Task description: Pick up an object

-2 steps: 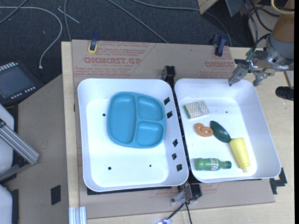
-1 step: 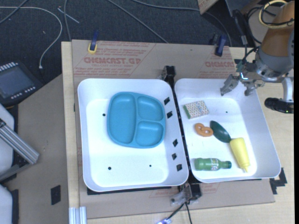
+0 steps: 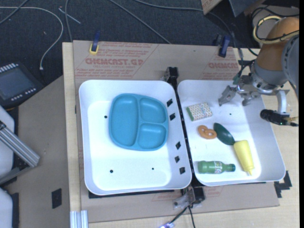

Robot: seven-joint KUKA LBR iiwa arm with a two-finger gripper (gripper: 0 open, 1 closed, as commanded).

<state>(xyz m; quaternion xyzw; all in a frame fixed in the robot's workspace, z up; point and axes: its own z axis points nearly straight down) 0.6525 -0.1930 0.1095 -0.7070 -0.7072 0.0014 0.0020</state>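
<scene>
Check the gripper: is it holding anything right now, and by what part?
Nothing is held. The gripper hovers open over the back of the right bin, with no object between its fingers; the nearest item, the patterned sponge, lies apart from it.

Cardboard-topped bench (image 3: 142, 56) — loose cables (image 3: 47, 13), a dark monitor (image 3: 14, 82).

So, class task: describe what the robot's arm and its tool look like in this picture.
The arm is grey with an orange band above the wrist. Yellowish cable loops sit near its top, and a black cylindrical part sticks out at its side. The tool is small, grey metal, ending in two thin fingers.
</scene>
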